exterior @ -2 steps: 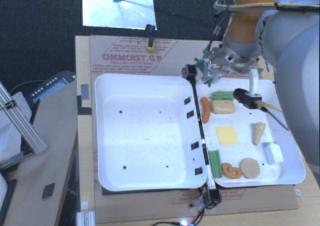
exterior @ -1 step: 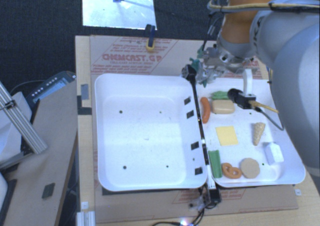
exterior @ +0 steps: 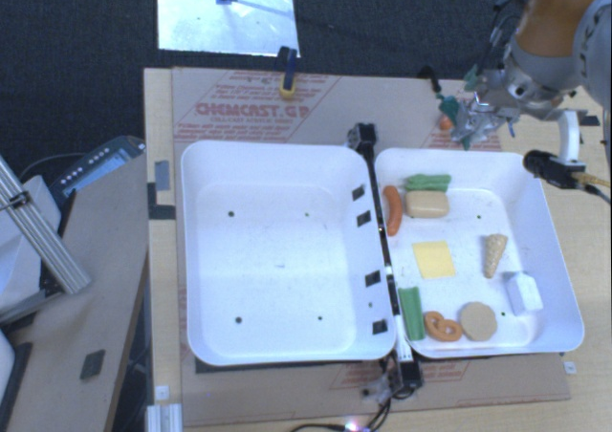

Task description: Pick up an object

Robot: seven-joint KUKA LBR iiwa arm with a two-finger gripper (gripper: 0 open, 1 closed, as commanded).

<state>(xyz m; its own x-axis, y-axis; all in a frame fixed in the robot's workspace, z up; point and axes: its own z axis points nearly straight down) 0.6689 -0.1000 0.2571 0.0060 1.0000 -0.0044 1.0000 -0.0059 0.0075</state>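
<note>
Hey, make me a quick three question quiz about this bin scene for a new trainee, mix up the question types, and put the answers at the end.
1. True or false: the left bin holds most of the items.
2. Multiple choice: what lies directly above the tan block in the right bin? A) yellow square B) green piece C) pretzel
3. Fill in: the gripper hangs above the bench just beyond the right bin's ____ edge.

Key
1. False; the items, such as the yellow square and pretzel, lie in the right bin.
2. B, the green piece.
3. Far.
</note>
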